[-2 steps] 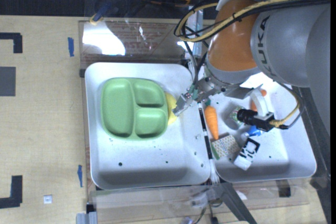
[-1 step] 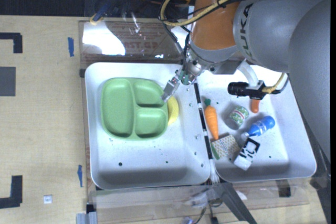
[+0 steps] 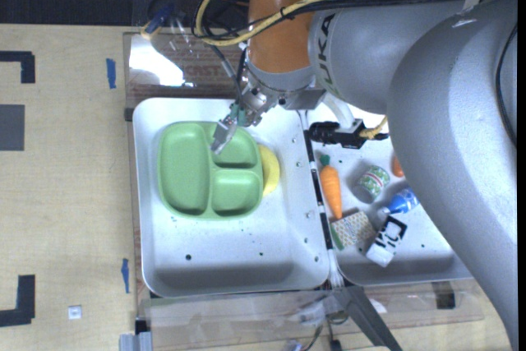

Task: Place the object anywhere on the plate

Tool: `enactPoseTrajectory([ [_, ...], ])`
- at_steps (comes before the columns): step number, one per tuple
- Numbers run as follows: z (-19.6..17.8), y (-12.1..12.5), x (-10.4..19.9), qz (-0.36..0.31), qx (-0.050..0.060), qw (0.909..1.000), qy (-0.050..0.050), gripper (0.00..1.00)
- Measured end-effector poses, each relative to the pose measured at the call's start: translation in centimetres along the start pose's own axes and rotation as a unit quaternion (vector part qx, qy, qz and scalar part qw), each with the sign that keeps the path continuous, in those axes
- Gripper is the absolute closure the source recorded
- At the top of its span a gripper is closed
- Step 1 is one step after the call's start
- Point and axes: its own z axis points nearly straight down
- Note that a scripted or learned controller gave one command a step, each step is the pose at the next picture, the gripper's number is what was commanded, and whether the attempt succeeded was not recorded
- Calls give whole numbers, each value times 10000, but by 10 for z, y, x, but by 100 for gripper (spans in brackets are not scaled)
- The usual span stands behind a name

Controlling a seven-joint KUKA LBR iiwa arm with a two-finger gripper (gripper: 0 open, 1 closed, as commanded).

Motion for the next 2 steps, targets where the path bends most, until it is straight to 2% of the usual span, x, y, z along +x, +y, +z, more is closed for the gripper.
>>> enactPoseTrajectory([
  [1, -89, -51, -46, -389, 2, 9992, -7, 0],
  [2, -76, 0, -5, 700, -1, 9975, -5, 0],
])
